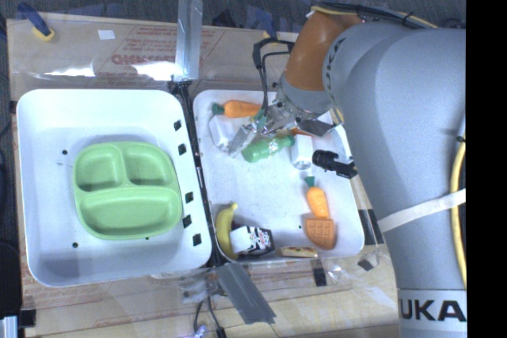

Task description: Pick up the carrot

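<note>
Reaching for the carrot in the right bin

I see my gripper (265, 123) low at the far end among clutter; I can't tell its grip state. One carrot (241, 108) lies just beside it, so I'd centre over its body first.

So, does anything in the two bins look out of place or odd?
Nothing looks spilled or broken. The right bin is cluttered: a banana leans against its left wall, and the pincer sits among items near a carrot.
</note>
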`<control>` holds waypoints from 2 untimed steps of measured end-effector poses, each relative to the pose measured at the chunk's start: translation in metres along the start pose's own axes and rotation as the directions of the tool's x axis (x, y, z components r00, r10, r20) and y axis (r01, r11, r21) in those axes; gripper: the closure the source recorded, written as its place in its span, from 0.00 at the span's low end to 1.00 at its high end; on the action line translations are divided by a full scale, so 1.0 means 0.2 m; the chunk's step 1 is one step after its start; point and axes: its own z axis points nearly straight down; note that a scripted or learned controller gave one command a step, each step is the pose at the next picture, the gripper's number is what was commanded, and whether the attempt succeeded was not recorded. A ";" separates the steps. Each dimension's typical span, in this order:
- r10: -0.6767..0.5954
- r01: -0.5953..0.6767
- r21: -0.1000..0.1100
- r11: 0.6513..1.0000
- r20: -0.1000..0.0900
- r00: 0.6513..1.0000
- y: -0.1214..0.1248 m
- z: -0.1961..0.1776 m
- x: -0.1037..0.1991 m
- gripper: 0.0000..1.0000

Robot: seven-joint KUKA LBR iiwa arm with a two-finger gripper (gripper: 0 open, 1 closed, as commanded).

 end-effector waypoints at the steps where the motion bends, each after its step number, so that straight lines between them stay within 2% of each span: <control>1: 0.174 -0.174 -0.020 0.985 0.012 0.985 -0.04 -0.01 -0.14 0.00; 2: 0.377 -0.377 -0.032 0.926 0.024 0.926 0.04 -0.02 0.05 0.00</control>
